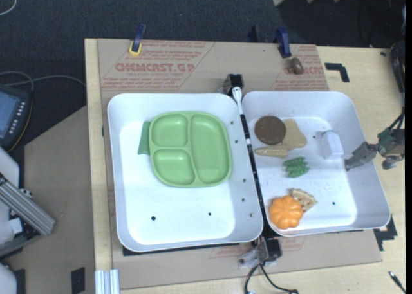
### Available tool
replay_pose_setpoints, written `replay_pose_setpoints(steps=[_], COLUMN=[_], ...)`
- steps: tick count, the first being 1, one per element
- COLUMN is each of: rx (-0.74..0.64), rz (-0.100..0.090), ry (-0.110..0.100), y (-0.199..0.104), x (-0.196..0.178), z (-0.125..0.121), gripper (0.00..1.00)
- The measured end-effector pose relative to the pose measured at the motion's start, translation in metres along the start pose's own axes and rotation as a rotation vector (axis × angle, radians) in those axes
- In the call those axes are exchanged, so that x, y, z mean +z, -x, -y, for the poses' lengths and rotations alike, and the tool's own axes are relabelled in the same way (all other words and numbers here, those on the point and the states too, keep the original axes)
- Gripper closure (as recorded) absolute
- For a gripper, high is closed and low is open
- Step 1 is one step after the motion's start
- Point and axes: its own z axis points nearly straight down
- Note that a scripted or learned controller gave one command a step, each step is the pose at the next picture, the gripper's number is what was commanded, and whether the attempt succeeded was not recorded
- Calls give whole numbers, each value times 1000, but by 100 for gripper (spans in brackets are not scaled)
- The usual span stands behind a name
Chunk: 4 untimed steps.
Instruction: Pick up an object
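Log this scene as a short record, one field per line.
left bin: green divided plate
right bin: brown round disc, tan flat piece, small green item, orange pumpkin-like toy, pale clear item
gripper: over the right bin's right rim, nothing seen between its fingers
bench: brown board with clamps at the far edge
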Motion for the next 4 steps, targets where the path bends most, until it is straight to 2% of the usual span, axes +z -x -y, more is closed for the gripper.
replay_pose_setpoints(steps=[1,2,4], rx=[-3,-3,-5], rz=[4,0,-5], ry=[11,5,5], y=[0,1,7], x=[-6,38,137], z=[-3,1,-5], gripper=[0,0,0])
